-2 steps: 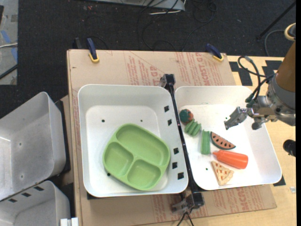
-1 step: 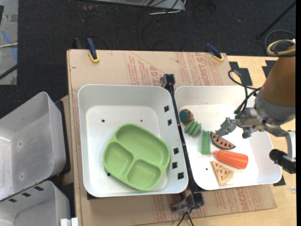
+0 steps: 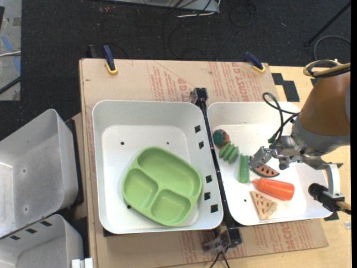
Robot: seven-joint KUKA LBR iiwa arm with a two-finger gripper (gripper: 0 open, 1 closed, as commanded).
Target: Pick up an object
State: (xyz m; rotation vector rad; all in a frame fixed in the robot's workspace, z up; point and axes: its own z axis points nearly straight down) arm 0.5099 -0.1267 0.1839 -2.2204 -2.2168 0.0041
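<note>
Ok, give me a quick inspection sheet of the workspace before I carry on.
Surface: cardboard-topped bench bearing two white bins, left bin and right bin.
Job's things: in the right bin, a carrot, watermelon slice, green pod, ridged green piece, small ball, waffle wedge.
Clutter: green divided plate in the left bin.
Gripper: over the right bin, above the watermelon slice.
Cables: black cable along the arm; more on the floor.
Surroundings: spare white bins to the left.
</note>
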